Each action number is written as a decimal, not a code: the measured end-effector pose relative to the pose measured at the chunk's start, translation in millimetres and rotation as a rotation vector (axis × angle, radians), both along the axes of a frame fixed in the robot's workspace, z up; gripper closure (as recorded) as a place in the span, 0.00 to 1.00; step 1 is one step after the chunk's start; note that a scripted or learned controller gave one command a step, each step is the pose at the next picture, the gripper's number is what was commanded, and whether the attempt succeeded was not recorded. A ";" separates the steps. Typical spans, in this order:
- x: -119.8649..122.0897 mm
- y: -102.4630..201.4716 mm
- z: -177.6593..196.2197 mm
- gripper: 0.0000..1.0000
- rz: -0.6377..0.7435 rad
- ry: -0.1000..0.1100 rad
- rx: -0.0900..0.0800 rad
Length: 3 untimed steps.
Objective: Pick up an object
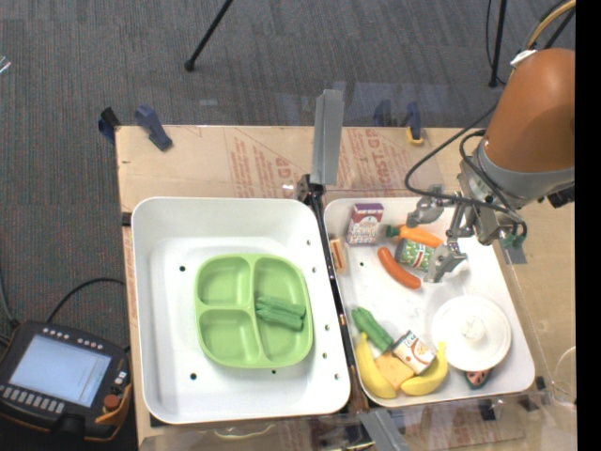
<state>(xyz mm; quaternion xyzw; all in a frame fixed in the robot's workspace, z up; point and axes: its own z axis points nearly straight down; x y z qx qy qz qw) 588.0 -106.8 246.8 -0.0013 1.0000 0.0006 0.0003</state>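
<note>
A: What lies nearest the camera?

B: At the lower left, on the dark grey carpet (56,158), a black handheld control unit with a pale screen (61,376). Then the brown board benchtop (225,158) bearing two shallow white bins side by side.

A: Count the left white bin (155,224).

B: One light green plastic tray with four compartments (252,310), and one dark green bean-like piece (281,311) lying across its right-hand compartments.

A: And the right white bin (516,346)?

B: Along the near edge, two yellow toy bananas (374,369), one small orange-and-white carton (414,350) between them, and one watermelon-slice toy (478,378) at the corner. Just behind sit one green pod-shaped vegetable toy (373,326) and one round white lidded dish (472,331). Farther in, one red sausage-shaped toy (399,267), one green-labelled can (416,253) on its side, one orange carrot toy (421,235) and one small purple-and-white box (365,223).

A: The arm?

B: The two-finger gripper (447,241) hangs over the far part of the right bin, its fingers spread apart with nothing between them. One fingertip is just beside the can, which lies between the red toy and the carrot.

A: Beyond the bench?

B: Two blue clamps (150,125) on the far left corner, one grey upright post (328,139) at the middle, and thin black stand legs (214,24) on the carpet.
</note>
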 end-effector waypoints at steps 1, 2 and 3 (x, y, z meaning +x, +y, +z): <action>-6.5 -25.6 -155.2 0.00 0.076 0.015 0.004; 41.9 -10.2 -159.5 0.00 0.068 -0.001 0.001; 43.7 -8.7 -148.2 1.00 0.073 -0.006 0.000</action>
